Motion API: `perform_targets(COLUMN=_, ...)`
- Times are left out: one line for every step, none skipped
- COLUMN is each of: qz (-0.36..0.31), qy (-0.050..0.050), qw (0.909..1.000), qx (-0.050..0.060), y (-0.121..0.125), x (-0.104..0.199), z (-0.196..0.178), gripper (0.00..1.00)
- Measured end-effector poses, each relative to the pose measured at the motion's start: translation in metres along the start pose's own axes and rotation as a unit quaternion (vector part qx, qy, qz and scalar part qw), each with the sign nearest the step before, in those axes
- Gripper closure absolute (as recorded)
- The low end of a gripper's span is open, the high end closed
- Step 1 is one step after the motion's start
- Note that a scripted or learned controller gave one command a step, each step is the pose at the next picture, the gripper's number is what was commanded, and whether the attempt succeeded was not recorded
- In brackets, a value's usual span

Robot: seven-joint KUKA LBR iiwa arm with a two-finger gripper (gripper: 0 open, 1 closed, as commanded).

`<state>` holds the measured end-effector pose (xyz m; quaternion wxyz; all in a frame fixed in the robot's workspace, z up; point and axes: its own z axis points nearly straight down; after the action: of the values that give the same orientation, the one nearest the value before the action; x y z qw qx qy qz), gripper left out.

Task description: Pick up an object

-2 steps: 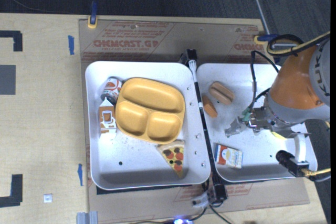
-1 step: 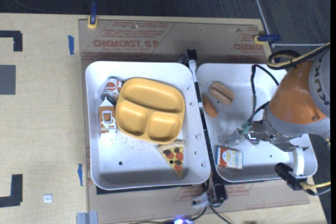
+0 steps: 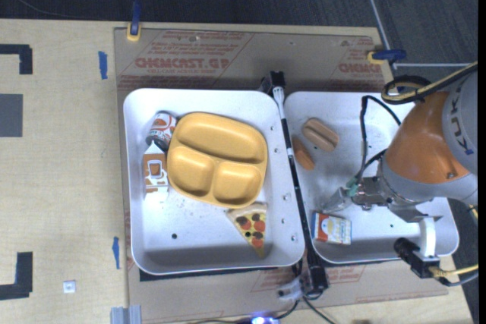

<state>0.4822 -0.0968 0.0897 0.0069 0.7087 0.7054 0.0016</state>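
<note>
The left bin [image 3: 137,186] holds a yellow divided tray [image 3: 216,158], can [image 3: 160,130], carton [image 3: 155,171] and pizza slice [image 3: 251,224]; the right bin [image 3: 345,104] a hot dog [image 3: 320,134] and small carton [image 3: 332,228]; the gripper [image 3: 345,195] grip unclear

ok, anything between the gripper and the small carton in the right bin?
Nothing visible. The gripper sits just above the carton on bare bin floor; the hot dog lies well behind it.
</note>
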Motion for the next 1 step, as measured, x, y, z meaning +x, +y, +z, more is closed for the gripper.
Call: perform_targets(qz=-0.001, qy=0.001, qw=1.0000, qx=0.000, y=0.0000, x=-0.0012, z=0.0000, gripper=0.00)
